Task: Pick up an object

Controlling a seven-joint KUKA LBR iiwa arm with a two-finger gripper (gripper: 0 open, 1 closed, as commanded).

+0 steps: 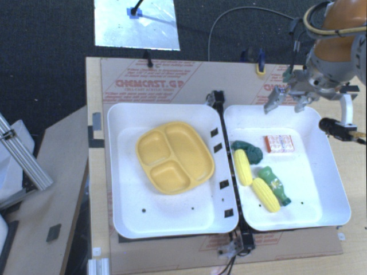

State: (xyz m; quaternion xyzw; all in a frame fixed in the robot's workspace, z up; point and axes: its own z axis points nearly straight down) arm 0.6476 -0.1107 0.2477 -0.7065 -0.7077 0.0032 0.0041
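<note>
Two corn cobs (243,166) (266,193) lie in right bin (327,153), lower right of frame; look light, stiff, smooth, best gripped across middle. Gripper (289,101) fingers spread apart, nothing between, above bin's upper rim.

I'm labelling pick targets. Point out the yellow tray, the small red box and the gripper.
Yellow tray (175,157): camera view, centre ridge.
Red box (278,144): camera view, top face.
Gripper (286,101): camera view, midway between fingertips.
</note>
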